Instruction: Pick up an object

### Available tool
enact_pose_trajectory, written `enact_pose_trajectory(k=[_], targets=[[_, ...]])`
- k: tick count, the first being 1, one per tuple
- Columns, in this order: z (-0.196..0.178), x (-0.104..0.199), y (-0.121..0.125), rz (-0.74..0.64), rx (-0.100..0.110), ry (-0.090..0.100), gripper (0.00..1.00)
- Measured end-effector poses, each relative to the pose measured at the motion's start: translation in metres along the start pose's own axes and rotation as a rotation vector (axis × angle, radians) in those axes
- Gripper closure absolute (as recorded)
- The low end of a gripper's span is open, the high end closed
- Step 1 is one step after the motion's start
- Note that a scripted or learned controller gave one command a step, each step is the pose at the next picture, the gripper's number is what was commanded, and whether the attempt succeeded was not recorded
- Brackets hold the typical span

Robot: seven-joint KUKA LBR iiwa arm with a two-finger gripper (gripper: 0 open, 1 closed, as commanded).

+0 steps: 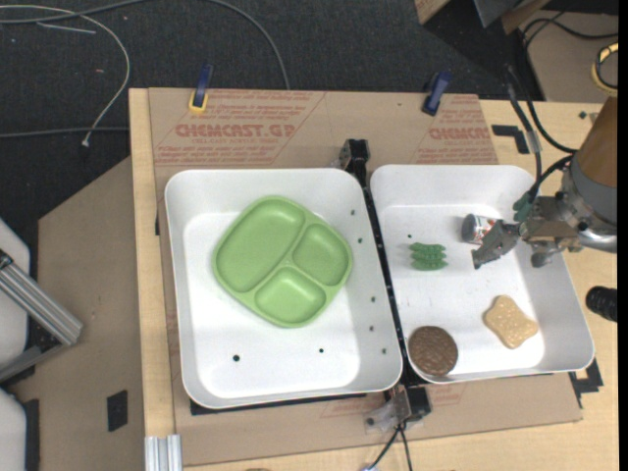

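Observation:
In the right bin (471, 186) lie a small green bumpy piece (428, 255), a small silver and red object (476, 227), a tan waffle-shaped piece (510, 322) and a brown round disc (433, 349). My gripper (515, 251) hangs over the right side of this bin, open, with bare bin floor between its dark fingers (489, 251). Its left finger sits just below and right of the silver and red object. The tan piece lies below the gripper and the green piece to its left.
The left bin (186, 263) holds a green divided plate (283, 260). A black divider clamp (354, 153) stands between the bins at the back. Blue clips (437, 92) pin the cardboard under the bins. Cables run at the right edge.

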State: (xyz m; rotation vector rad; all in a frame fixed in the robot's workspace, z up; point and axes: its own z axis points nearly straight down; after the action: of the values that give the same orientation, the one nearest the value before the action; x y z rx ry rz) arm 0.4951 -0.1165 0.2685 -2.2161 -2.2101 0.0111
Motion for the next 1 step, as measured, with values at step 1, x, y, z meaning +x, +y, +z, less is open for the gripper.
enact_pose_trajectory(k=[1], targets=[[-0.0054,0.0003,0.002,-0.003,-0.012,-0.002,0.0]])
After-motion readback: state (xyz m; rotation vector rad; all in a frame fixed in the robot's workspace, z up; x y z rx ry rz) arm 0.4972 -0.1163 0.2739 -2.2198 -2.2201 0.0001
